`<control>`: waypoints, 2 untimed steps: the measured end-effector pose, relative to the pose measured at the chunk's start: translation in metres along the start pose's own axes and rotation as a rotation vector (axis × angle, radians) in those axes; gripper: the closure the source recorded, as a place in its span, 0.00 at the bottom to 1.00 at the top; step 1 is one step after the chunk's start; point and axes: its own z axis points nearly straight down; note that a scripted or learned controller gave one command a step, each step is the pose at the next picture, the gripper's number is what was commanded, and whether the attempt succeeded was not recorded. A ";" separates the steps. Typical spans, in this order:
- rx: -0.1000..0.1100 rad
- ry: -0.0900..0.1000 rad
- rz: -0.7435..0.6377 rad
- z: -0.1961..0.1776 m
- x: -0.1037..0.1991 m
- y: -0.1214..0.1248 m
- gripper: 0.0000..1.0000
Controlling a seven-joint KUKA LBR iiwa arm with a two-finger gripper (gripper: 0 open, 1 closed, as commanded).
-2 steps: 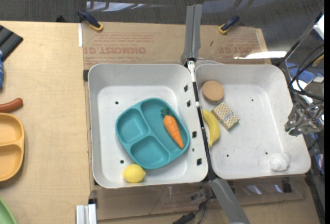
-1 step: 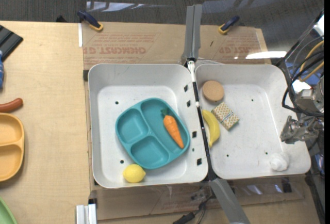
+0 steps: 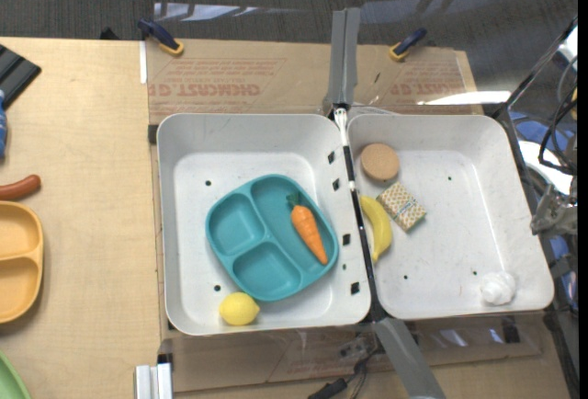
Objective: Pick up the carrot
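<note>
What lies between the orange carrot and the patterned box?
In the camera view, the yellow banana lies between the orange carrot and the patterned box.

The carrot point(image 3: 310, 232) is a small orange toy with a green leafy top. It lies flat on its side, slantwise, its green end toward the upper left and its tapered tip toward the lower right. It rests in the long right-hand compartment of a teal divided plate point(image 3: 241, 236) in the left bin.
</note>
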 end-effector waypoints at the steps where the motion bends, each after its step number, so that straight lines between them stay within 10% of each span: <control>1: -0.003 0.001 -0.005 0.052 0.003 0.005 1.00; 2: -0.003 -0.001 -0.466 0.025 -0.031 0.026 1.00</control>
